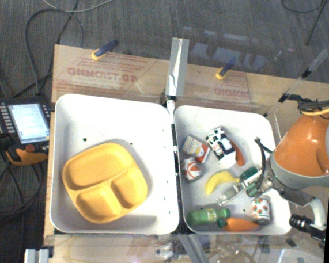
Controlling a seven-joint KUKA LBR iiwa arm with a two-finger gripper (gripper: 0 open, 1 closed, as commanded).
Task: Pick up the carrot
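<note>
- Carrot [243, 224] lies at the near edge of the right bin [178, 158], against the front wall, long axis running left to right along that wall. Its leafy green end points left and touches, or nearly touches, a green bottle [207, 215] lying beside it.
- Just right of the carrot, a small red-and-white can [262, 209] stands near the bin's front right corner.
- From where I stand, the jaws [241, 186] hang a little farther back than the carrot, above the middle of the same bin and just beside a yellow banana [220, 181]. So the carrot lies toward the near wall from them, slightly to the right.
- I cannot tell whether the jaws are open or closed; nothing visible sits between them.
- My guess is the coming move is a short shift toward the front wall, with the jaws turned to close across the carrot's width.
- Room looks tight: wall in front, bottle on the left, can on the right.
- Farther back in that bin sit a black-and-white carton [220, 144], a small orange piece [239, 156] and two small packets.
- In the left bin [68, 113] lies a yellow divided plate [105, 181].
- Both bins rest on a tabletop [129, 78] covered with brown board.
- Beyond, dark carpet and cables, with a handheld control pendant [20, 123] at far left.
</note>
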